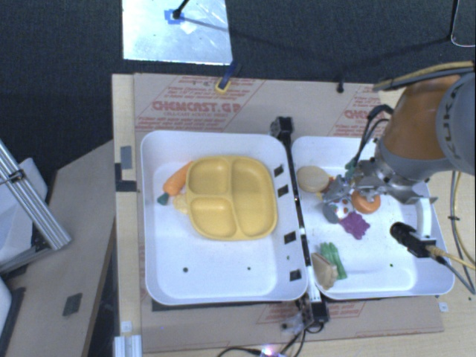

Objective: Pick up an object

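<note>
My gripper reaches down into the right bin, near its left side. Just to its upper left lies a tan bun-shaped piece. An orange round piece sits right beside the gripper on its right, partly under the wrist. Slightly below and right of the gripper lies a purple toy. At the bin's lower left corner rests a green and tan item. Nothing can be seen held in the gripper.
The left bin holds a yellow divided plate with an orange carrot against its left rim. A black-clipped divider separates the bins. The grey arm with its orange band comes in from the right.
</note>
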You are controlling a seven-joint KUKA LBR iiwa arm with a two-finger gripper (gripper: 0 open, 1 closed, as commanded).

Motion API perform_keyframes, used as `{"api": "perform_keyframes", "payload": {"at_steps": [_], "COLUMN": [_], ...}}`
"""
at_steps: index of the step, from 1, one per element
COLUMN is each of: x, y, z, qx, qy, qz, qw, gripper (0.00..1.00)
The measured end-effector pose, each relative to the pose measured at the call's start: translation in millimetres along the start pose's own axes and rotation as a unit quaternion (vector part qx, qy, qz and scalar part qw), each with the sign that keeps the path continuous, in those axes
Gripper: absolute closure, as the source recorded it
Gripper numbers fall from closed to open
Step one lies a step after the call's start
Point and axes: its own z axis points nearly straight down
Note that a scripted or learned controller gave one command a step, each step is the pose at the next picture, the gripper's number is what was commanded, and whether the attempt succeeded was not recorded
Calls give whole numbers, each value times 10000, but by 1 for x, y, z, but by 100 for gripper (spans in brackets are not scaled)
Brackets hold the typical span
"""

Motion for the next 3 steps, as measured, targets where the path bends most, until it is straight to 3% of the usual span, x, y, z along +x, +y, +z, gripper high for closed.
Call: {"api": "perform_keyframes", "payload": {"at_steps": [1, 2, 3], "x": [-1, -2, -2], "y": [9, 10, 12], "z": [40, 44, 33], "qx": [-151, -159, -184], "qy": [-34, -39, -42], "qz": [-7, -1, -6], "qw": [9999, 9999, 9998], "gripper": [0, 0, 100]}}
